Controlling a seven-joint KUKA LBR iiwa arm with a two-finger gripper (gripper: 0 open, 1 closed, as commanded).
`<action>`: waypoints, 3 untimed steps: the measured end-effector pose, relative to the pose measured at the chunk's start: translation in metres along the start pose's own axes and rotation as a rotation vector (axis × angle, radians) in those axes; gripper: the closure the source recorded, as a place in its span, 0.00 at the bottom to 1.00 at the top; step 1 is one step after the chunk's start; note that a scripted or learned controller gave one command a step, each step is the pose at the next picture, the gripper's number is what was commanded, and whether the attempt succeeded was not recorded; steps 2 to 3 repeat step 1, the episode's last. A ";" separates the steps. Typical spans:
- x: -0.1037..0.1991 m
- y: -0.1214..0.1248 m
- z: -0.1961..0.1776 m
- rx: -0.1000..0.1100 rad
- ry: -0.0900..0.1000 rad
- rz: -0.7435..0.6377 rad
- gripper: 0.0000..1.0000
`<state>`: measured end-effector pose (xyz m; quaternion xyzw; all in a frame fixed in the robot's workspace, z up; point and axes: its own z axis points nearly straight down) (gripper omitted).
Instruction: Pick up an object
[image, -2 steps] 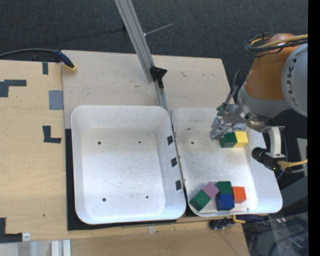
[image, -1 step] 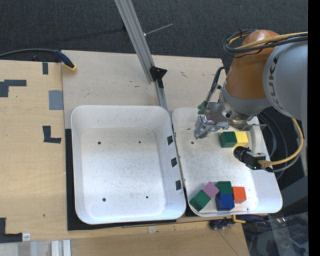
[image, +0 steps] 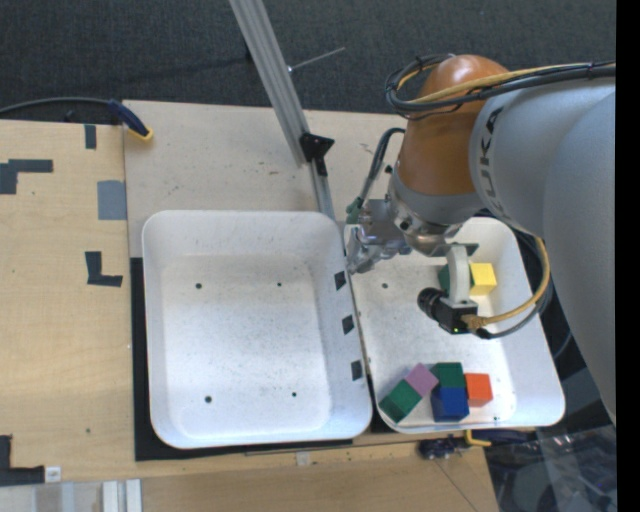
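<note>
Evidently the arm is at the approach step, w/ nothing picked yet. The gripper (image: 362, 250) sits over the right bin (image: 535, 345), at its upper-left corner, close to the wall shared w/ the left bin (image: 240, 325). Whether the gripper is apart or together cannot be told from this angle; the wrist hides most of it, and no object shows in it.

Candidate objects all lie in the right bin. A yellow block (image: 483, 277) rests near the bin's upper right, partly behind a white fitting on the wrist. The rest cluster at the bin's lower edge: a dark green block (image: 402, 400), a purple block (image: 421, 379) touching it, a second green block (image: 448, 374), a blue block (image: 450, 402) just below that, and an orange block (image: 478, 388) beside the blue one.

Judgement: nothing lies under the gripper at that corner, so the next move calls for travel toward the bin's lower edge or the yellow block, then a descent. The cluster is tight, so a clean grasp likely needs an outer piece, e.g. the dark green or orange block.
</note>
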<state>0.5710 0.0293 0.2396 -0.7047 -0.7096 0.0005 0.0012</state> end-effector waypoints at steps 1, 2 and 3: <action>0.056 -0.002 0.007 0.001 0.000 0.000 1.00; 0.056 -0.002 0.007 0.001 0.000 0.000 1.00; 0.056 -0.002 0.007 0.001 0.000 0.000 1.00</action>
